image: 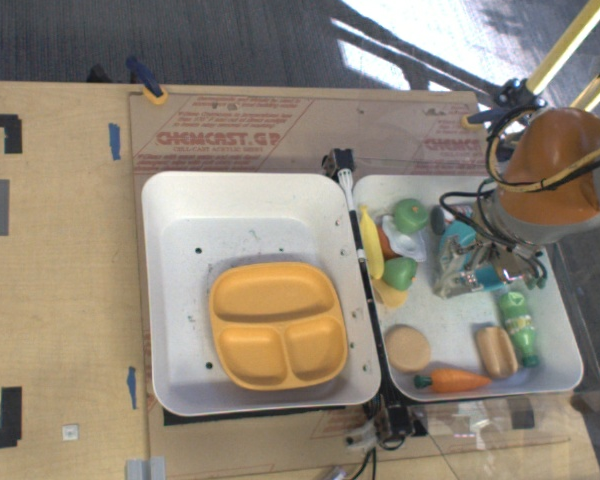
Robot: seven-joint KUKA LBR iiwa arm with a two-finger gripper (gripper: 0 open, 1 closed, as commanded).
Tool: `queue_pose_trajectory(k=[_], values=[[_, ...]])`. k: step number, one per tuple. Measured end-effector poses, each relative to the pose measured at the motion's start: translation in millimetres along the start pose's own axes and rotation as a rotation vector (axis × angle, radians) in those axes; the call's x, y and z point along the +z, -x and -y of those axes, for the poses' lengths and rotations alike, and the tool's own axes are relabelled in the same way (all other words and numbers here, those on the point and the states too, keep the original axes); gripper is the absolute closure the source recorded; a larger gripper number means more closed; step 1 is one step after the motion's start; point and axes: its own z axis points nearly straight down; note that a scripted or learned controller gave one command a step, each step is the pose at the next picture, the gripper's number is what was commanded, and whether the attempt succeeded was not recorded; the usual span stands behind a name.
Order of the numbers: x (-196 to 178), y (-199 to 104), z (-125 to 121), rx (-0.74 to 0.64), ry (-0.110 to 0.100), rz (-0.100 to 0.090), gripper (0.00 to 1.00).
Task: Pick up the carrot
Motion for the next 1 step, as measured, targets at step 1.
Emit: queue_pose_trajectory(k=[1], values=[[-101.8, -4.1, -138.3, 0.052, 0.009, 0.002, 1.00]])
